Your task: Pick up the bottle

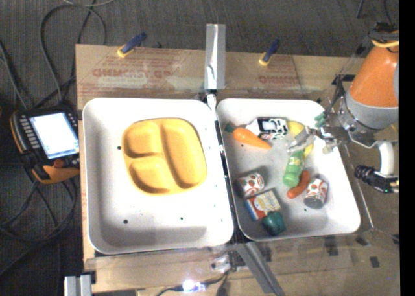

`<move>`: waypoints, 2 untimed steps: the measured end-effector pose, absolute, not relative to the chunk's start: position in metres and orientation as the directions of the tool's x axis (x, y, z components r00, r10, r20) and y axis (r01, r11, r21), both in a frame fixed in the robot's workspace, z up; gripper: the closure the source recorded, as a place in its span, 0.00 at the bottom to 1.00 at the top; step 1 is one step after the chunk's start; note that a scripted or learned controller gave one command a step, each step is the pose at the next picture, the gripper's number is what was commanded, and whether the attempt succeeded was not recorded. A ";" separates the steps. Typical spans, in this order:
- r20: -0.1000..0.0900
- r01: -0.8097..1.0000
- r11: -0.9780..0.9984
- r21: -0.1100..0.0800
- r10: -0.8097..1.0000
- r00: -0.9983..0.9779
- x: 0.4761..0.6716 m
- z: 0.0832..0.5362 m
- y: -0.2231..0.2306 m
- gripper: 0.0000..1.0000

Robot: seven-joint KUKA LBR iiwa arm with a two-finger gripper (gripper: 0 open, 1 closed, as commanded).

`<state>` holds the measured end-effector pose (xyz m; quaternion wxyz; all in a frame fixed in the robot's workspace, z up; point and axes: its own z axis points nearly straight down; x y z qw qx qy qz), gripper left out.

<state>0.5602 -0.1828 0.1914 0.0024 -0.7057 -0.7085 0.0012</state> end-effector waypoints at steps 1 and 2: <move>-0.001 1.000 -0.022 -0.002 1.000 0.022 0.572 0.092 -0.184 0.00; 0.000 1.000 -0.022 -0.004 1.000 0.022 0.572 0.099 -0.184 1.00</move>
